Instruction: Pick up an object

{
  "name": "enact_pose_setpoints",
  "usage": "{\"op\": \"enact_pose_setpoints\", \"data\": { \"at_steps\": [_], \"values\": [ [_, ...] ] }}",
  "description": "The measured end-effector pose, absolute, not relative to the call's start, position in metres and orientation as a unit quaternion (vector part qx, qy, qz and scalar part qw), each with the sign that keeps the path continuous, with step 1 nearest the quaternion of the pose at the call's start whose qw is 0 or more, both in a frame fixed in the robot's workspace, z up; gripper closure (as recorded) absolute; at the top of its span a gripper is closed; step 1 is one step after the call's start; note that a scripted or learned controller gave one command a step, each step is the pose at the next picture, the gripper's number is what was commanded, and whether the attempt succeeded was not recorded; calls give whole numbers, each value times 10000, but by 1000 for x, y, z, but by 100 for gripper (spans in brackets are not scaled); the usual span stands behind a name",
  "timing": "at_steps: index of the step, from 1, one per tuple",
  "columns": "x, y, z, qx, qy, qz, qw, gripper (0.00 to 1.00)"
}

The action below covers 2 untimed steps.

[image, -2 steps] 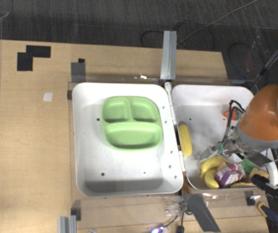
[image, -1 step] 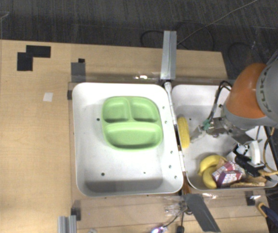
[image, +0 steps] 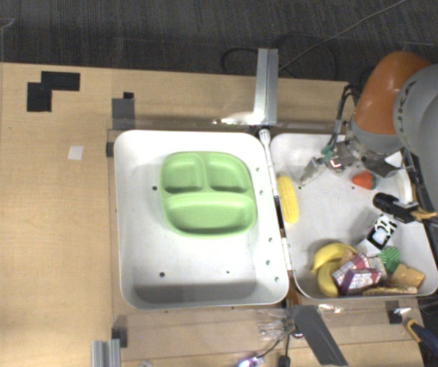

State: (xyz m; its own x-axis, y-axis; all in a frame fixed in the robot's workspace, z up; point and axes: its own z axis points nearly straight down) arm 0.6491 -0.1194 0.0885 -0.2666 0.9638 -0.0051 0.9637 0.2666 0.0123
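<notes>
The gripper (image: 316,167) hangs over the right bin (image: 310,228), fingers slightly spread, holding nothing; the arm (image: 402,105) reaches from the far right.

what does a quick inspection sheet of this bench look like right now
surface: wooden bench bearing left bin and right bin, side by side
job's things: in right bin, corn cob by the left wall; banana, purple packet and green toy clustered at the near edge; small red piece; black-and-white item
clutter: green divided plate in left bin
grippers: gripper low over the far part of right bin, nothing seen between its fingers
cables: black cable on the floor behind the bench
surroundings: dark carpet
</notes>
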Motion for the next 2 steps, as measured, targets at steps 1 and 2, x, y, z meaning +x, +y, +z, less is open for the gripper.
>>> {"op": "enact_pose_setpoints", "data": {
  "at_steps": [1, 2],
  "values": [
    [645, -185, 88, 6539, 7566, 22, 51, 0],
    [586, -207, 90, 6187, 7856, 27, 58, 0]
  ]
}}
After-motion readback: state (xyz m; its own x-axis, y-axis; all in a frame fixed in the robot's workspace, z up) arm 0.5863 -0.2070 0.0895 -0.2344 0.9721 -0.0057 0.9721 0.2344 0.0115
